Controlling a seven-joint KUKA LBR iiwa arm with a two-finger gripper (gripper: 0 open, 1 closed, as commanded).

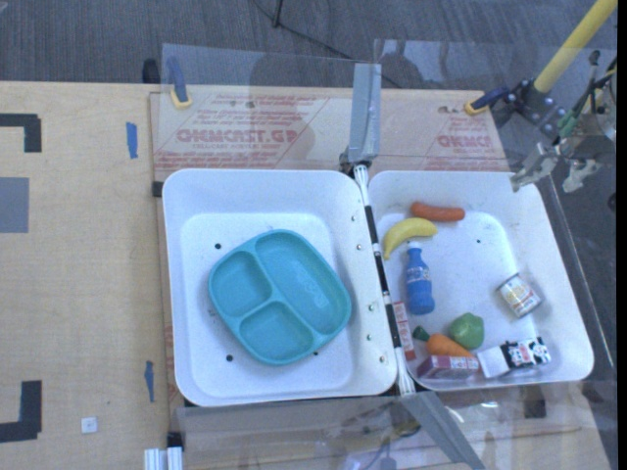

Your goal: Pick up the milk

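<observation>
The milk (521, 354) is a small white carton with black cow patches. It lies on its side in the front right corner of the right bin (490, 233), close to the bin's front wall. A red and white box (449, 365) lies just to its left, nearly touching it. Nothing rests on top of the milk.
The right bin also holds a blue bottle (419, 280), a banana (408, 231), a sausage (437, 212), a small can (517, 296), a green fruit (468, 330) and a carrot (446, 345). A teal divided plate (279, 296) lies in the left bin (186, 204). A yellow pole with clamps (558, 116) stands at the back right.
</observation>
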